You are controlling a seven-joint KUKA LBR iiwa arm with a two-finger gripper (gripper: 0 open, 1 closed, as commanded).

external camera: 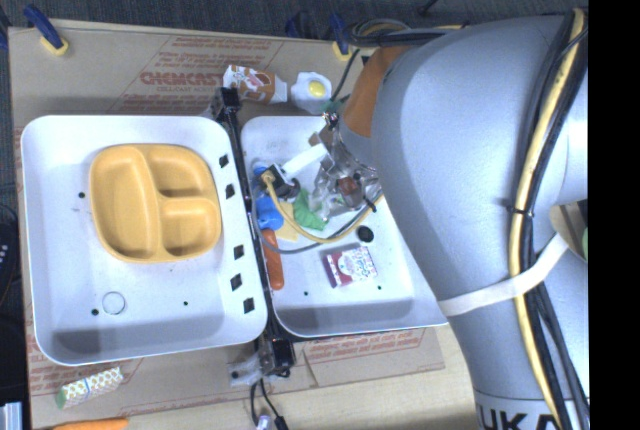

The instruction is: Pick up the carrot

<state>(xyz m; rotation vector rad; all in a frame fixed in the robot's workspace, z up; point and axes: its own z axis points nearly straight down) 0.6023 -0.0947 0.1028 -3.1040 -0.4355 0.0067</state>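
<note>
In the camera view, 2 shallow white bins sit side by side on the table, and the black divider [243,218] where their rims meet serves as the landmark. Left of the divider, the left bin [60,308] holds a yellow sectioned tray [155,201], lying flat in the bin's upper half. Right of the divider, the right bin [345,313] carries the clutter: the carrot [272,261] lies just beside the divider, along the bin's left wall, its length running roughly parallel to the divider and its upper end meeting a blue item [266,213]. A small dark red packet [349,266] lies flat further right of the divider, apart from the carrot. The grey arm [470,178] covers the right bin's right side, and its jaws [338,186] hang over the upper middle of that bin, to the right of the divider and above a green piece [309,216] and a yellow looped cord [300,230]. How far the jaws stand apart cannot be told from this angle. The carrot lies clear of them, down and to the left, nearer the divider. Beyond the divider's far end, a small bottle [250,83] and a yellow and white object [313,90] rest on the cardboard.
</note>
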